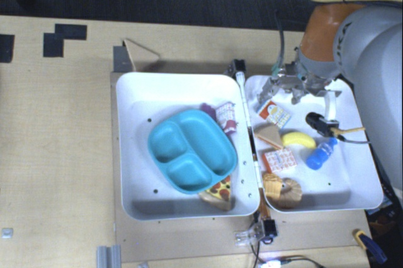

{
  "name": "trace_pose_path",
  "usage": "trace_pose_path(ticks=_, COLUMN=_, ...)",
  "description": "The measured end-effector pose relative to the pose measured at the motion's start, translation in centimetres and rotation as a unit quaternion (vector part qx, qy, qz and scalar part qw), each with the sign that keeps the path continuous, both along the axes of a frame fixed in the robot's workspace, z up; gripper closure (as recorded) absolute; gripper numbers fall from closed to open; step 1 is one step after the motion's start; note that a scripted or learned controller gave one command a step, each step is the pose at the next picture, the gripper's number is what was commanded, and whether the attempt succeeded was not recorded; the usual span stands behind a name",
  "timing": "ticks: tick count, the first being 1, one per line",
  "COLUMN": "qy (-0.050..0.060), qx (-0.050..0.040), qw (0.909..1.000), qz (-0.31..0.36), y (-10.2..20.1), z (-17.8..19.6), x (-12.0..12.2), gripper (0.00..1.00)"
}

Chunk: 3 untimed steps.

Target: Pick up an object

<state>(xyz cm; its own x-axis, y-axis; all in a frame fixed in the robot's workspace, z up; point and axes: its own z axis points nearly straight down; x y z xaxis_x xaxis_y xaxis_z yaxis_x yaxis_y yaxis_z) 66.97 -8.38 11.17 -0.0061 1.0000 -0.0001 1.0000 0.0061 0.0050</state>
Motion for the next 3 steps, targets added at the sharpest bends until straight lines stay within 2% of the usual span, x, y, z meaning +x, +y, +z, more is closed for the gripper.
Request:
trace_pose_path(ticks=1, qy=-0.003, qx=0.0001, qw=1.0, qz=0.002, y=0.1, z=1.2, x=0.2, gripper=1.0)
trace_pose_path(ticks=2, qy=-0.002, qx=0.0, qw=1.0, qz=0.002, y=0.1, z=1.2, x=0.1, gripper=0.0)
trace_pose_path(ticks=3, qy=0.0, qx=-0.0005, qw=1.0, qz=-0.002, y=-2.0, z=-2.4, x=-11.0, gripper=0.0)
